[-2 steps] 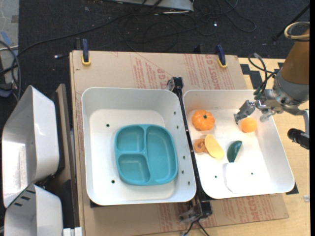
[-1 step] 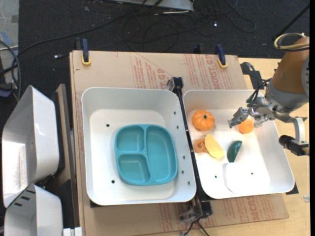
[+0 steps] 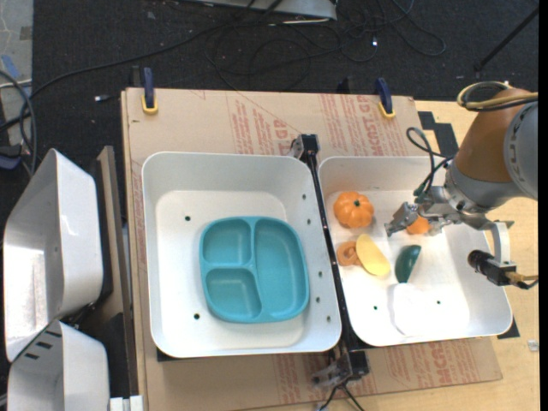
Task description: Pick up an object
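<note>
The right bin (image 3: 445,315) holds a small orange pumpkin (image 3: 353,209), a pale yellow oval piece (image 3: 372,256), a small orange ring-like piece (image 3: 347,253) beside it, and a dark green object (image 3: 407,263). My gripper (image 3: 411,223) hangs low over the bin's middle, just right of the pumpkin and above the green object. A small orange thing (image 3: 418,225) shows at its tip, and whether the fingers grip it is unclear. The grey arm with its orange band (image 3: 488,139) reaches in from the right.
The left bin (image 3: 163,255) contains a teal divided plate (image 3: 253,269). Both bins rest on a cardboard sheet (image 3: 257,118) held by blue and yellow clamps (image 3: 149,92) at the back. White containers (image 3: 51,238) stand off the bench at the left. Cables cross the dark floor behind.
</note>
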`<state>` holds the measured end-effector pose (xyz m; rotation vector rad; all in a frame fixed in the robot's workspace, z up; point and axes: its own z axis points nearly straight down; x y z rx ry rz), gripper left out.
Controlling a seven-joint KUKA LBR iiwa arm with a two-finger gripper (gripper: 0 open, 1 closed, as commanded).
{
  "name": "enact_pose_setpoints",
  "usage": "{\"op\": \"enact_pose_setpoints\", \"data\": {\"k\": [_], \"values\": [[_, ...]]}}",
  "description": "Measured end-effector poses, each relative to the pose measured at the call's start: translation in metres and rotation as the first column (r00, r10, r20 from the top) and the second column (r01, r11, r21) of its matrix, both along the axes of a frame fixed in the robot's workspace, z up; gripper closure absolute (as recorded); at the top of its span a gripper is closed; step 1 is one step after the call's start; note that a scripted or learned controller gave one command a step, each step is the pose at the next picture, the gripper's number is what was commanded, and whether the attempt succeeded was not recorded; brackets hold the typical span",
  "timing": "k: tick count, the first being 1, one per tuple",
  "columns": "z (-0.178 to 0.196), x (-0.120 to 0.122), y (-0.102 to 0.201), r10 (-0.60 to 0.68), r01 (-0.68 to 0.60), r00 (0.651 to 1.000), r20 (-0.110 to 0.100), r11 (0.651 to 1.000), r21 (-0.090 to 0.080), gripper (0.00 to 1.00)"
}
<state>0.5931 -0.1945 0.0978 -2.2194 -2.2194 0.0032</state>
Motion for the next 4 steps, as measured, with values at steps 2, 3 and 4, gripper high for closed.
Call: {"op": "enact_pose_setpoints", "data": {"k": [2,3,4], "values": [[0.058,0.002,-0.006,-0.001,0.001,1.000,0.009,1.000,-0.003,1.00],[0.103,0.009,-0.005,0.003,-0.003,1.000,0.010,1.000,-0.003,1.00],[0.165,0.011,0.001,0.004,-0.004,1.000,0.012,1.000,-0.004,1.00]]}}
